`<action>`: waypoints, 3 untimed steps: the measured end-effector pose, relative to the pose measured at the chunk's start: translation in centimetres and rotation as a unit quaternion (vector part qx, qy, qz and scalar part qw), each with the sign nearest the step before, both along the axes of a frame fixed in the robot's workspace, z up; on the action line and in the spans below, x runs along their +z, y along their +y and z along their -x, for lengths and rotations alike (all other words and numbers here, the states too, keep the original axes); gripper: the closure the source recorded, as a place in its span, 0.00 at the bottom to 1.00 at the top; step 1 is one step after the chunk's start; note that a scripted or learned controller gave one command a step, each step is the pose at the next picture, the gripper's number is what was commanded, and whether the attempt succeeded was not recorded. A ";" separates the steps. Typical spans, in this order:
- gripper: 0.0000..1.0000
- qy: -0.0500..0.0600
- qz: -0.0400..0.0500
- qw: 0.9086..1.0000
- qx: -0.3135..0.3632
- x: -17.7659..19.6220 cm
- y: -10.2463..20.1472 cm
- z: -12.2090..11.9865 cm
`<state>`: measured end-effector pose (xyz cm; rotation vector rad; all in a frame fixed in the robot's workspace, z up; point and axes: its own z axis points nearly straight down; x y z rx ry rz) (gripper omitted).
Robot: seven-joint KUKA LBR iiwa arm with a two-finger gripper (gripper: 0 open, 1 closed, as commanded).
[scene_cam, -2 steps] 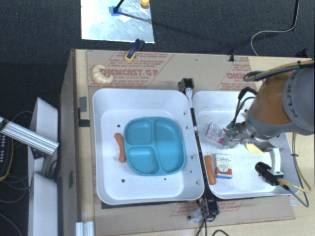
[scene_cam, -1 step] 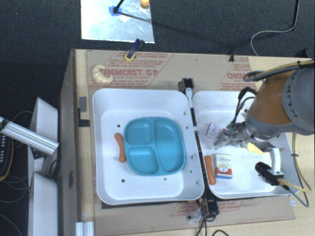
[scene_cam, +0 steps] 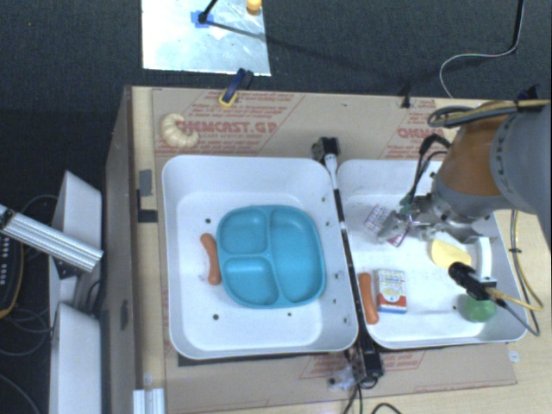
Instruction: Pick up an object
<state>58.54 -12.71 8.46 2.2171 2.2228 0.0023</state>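
My gripper (scene_cam: 398, 228) hangs low over the upper middle of the right bin (scene_cam: 405, 172), with the grey arm and its orange band coming in from the right. A small clear packet with pink markings (scene_cam: 378, 220) lies right at the gripper's left side; whether they touch is unclear. A yellow piece (scene_cam: 449, 253) sits just right of and below the gripper. Lower in the same bin lie a small red, white and blue box (scene_cam: 392, 289), an orange sausage (scene_cam: 368, 297) beside it, and a green object (scene_cam: 477, 310) in the lower right corner.
The left bin (scene_cam: 185, 231) holds a blue divided plate (scene_cam: 269, 255) with a second orange sausage (scene_cam: 210, 259) along its left side. A black divider rail (scene_cam: 338, 222) runs between the bins. A pale ring-shaped object (scene_cam: 178, 128) lies on the cardboard behind the left bin.
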 end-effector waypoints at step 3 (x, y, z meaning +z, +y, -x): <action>0.00 0.001 0.000 1.000 0.001 0.8 -7.9 -6.5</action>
